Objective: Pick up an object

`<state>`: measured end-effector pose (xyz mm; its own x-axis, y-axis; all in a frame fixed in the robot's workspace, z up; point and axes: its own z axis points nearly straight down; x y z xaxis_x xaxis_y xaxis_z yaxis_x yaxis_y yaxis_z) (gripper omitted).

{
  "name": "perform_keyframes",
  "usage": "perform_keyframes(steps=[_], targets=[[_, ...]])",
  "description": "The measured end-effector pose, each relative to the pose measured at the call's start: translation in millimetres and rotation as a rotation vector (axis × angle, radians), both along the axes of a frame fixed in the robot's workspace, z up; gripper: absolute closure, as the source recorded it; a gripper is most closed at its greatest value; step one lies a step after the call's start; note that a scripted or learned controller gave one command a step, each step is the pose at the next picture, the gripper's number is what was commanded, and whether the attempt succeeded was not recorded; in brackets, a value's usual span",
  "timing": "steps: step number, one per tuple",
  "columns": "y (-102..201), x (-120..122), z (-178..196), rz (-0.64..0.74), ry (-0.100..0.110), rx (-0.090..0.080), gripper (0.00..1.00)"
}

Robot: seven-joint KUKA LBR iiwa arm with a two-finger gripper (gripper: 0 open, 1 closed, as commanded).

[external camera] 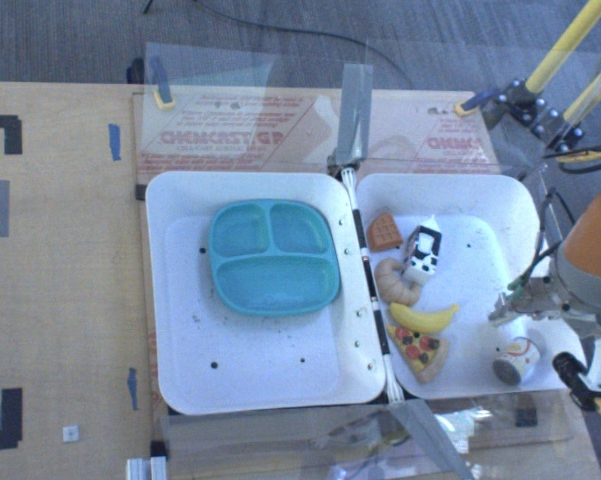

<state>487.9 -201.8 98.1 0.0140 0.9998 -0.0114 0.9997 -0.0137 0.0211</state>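
The right bin (480, 230) holds several toy items along its left side: a brown waffle piece (385, 231), a black and white cow figure (422, 251), a beige pastry (395, 281), a yellow banana (426, 317) and a pizza slice (421, 350). A small white cup-like object (514, 359) lies near the bin's front right corner. My gripper (523, 305) hangs at the right side of this bin, just above and behind the white object, well apart from the food toys. Nothing shows held in it.
A teal divided plate (274, 257) rests in the left bin (180, 308). A vertical divider (354, 118) rises behind the seam between the bins. Yellow rods and cables (570, 38) stand at the back right. The arm's orange band (592, 243) is at the right edge.
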Motion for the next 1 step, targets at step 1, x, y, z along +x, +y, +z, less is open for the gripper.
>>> perform_keyframes(steps=[1], targets=[[0.0, 0.0, 0.0, 0.0, 0.0, 0.0, 0.0]])
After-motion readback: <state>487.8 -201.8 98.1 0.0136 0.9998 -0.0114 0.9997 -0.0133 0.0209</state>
